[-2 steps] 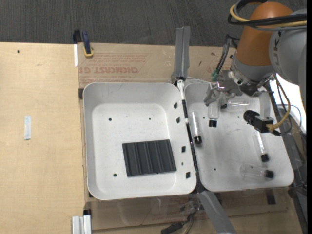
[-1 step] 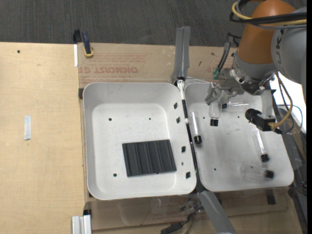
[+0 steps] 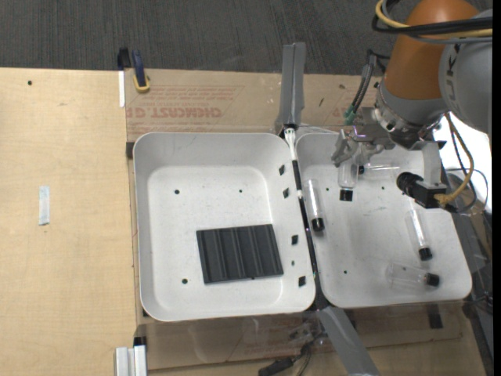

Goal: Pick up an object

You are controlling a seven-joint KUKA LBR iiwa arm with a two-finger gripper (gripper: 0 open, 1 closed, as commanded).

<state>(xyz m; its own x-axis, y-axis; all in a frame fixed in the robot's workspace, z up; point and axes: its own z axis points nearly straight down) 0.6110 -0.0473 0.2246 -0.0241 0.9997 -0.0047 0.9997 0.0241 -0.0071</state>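
While the fingers (image 3: 347, 157) grasp a clear black-capped tube (image 3: 345, 180), a ribbed dark slab (image 3: 239, 254) lies flat.

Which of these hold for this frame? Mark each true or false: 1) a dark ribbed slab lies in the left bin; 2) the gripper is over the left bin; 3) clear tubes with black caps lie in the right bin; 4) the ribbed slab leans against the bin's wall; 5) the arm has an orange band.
1) True: the dark ribbed slab lies in the left bin.
2) False: the gripper is over the right bin, near its far end.
3) True: clear tubes with black caps lie in the right bin.
4) False: the slab lies flat on the floor, apart from the walls.
5) True: the orange band sits above the wrist.
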